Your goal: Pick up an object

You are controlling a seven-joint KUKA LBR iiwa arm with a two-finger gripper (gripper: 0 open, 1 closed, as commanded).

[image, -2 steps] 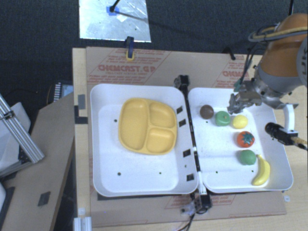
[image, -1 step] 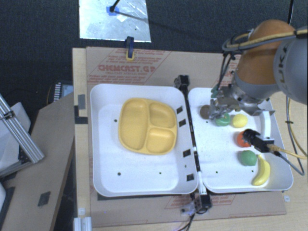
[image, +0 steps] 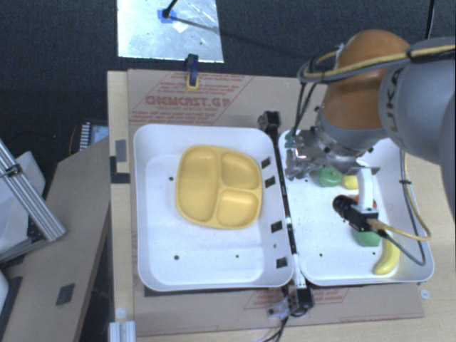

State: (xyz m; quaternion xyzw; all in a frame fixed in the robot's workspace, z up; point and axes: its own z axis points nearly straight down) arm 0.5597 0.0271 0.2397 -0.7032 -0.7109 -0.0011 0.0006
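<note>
The two bins look like smooth white plastic with a faint sheen; the left bin [image: 153, 262] holds a yellow divided tray [image: 217, 186] of matt, slightly soft-looking plastic. Right of that tray, the right bin [image: 320, 258] carries a yellow banana-shaped piece [image: 387, 261] with a smooth, waxy plastic look and small green pieces [image: 329, 177] of the same finish. Under both bins lies brown cardboard [image: 192, 98], matt and printed in red. Above the tray, beyond the cardboard, a crinkled foil-like sheet [image: 169, 20] shines silver. The arm's shell [image: 420, 98] is smooth grey, its band [image: 360, 77] glossy orange.
</note>
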